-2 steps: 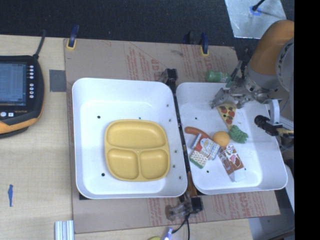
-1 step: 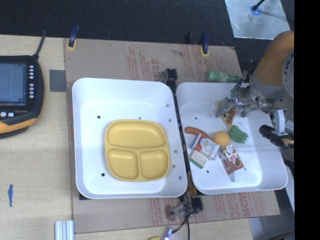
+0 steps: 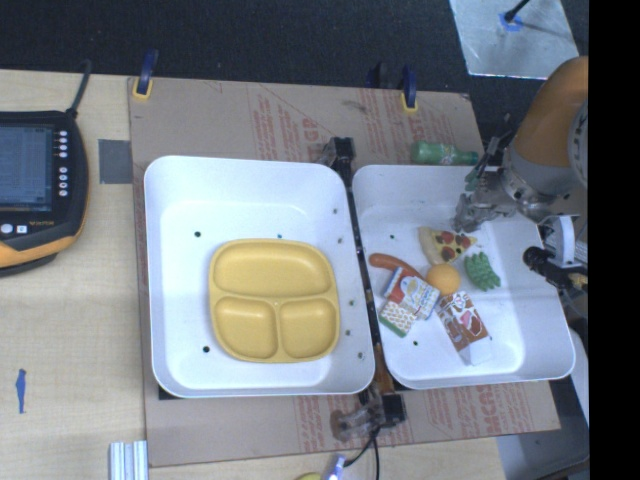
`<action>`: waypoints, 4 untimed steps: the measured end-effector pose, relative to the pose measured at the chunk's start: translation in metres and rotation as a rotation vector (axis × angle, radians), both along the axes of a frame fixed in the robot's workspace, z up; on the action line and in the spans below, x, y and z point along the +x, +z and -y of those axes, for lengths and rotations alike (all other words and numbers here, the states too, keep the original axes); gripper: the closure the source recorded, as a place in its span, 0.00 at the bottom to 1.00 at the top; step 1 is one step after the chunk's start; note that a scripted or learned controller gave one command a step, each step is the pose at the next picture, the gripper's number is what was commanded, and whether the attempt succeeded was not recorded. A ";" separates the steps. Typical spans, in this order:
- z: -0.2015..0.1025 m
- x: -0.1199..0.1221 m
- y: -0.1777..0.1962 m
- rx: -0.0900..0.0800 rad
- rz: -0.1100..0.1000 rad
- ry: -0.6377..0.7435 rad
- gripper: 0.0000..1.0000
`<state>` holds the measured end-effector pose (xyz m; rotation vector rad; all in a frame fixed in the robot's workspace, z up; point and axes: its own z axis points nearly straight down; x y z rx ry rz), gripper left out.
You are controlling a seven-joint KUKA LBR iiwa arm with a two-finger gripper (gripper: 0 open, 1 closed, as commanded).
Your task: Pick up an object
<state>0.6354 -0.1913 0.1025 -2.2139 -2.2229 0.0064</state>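
The right bin [image 3: 420, 368] holds a pizza slice [image 3: 442, 242], a red sausage [image 3: 392, 264], an orange ball [image 3: 444, 278], a green toy [image 3: 482, 270], a white and red packet [image 3: 408, 303] and a brown packet [image 3: 462, 324]. My gripper [image 3: 468, 218] hangs over the bin's far right part, just above and right of the pizza slice, fingers pointing down. Nothing shows between the fingers.
The left bin [image 3: 170, 208] carries a yellow divided tray [image 3: 272, 298]. A green bottle [image 3: 440, 153] lies on the cardboard behind the right bin. A teach pendant [image 3: 38, 188] rests on the bench at far left. Clamps sit between the bins.
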 end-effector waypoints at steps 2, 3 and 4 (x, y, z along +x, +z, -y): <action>-0.029 -0.029 -0.009 -0.001 0.006 0.000 0.00; -0.029 -0.027 0.004 -0.001 0.010 0.001 1.00; -0.029 -0.027 0.004 -0.002 0.009 0.002 0.00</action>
